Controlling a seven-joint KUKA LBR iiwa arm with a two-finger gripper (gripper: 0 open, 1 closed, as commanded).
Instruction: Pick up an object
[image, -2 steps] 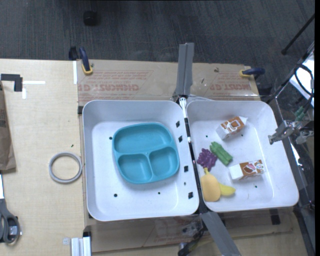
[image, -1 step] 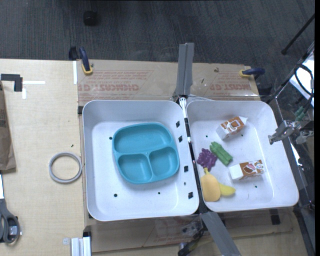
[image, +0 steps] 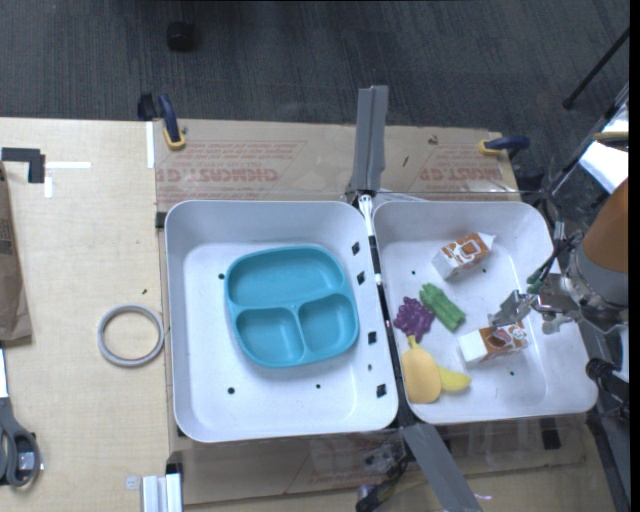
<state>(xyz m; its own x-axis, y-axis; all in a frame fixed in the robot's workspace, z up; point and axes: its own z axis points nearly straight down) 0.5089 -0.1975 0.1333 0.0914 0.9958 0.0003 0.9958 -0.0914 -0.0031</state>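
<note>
Where the bench runs bare at the far left, we see a pair of scissors (image: 17, 452) at the lower edge and a grey tape ring (image: 131, 334) lying flat on the wood, well apart from the bins. Next comes the left bin (image: 190, 300), which holds a blue divided plate (image: 292, 305) lying flat near its middle. Past the divider, the right bin (image: 530, 390) carries the small items: a purple grape bunch (image: 413, 317) just beside a green vegetable (image: 441, 306), with a yellow pear (image: 420, 374) and a banana (image: 453, 380) touching each other below them near the front wall. Toward the back sits a small orange-and-white carton (image: 463, 253), tilted, apart from the rest. A second carton (image: 494, 342) of the same kind lies farther right, and the gripper (image: 520, 307) hangs just above and beside it, reaching in from the right. We cannot tell how wide the gripper is set, and we see nothing held in it.
</note>
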